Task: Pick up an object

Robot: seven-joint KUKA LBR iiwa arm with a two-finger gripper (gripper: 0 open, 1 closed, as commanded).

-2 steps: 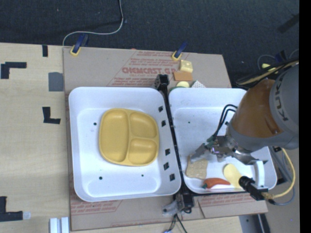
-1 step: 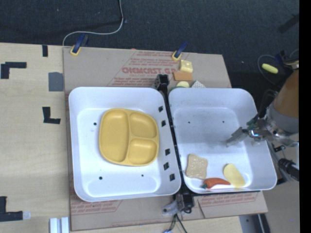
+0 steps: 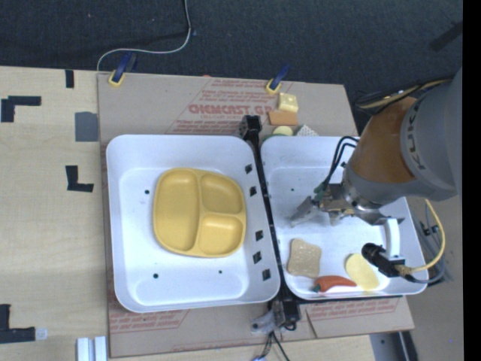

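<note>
In the right bin (image 3: 301, 156) lie a tan slice of bread (image 3: 304, 257), a small red-orange chilli-shaped piece (image 3: 334, 283) and a pale yellow round piece (image 3: 363, 272), all near the front wall. My gripper (image 3: 307, 210) hangs over the middle of this bin, its grey fingers pointing left and down, a short way above and behind the bread. Nothing shows between the fingers. The arm's orange band (image 3: 383, 145) sits above the wrist at the right.
The left bin (image 3: 128, 164) holds a yellow divided plate (image 3: 200, 211). Behind the bins, on the cardboard, lie small blocks in yellow and orange (image 3: 284, 110) and a pale green piece (image 3: 282, 131). A black clip row (image 3: 259, 201) runs between the bins.
</note>
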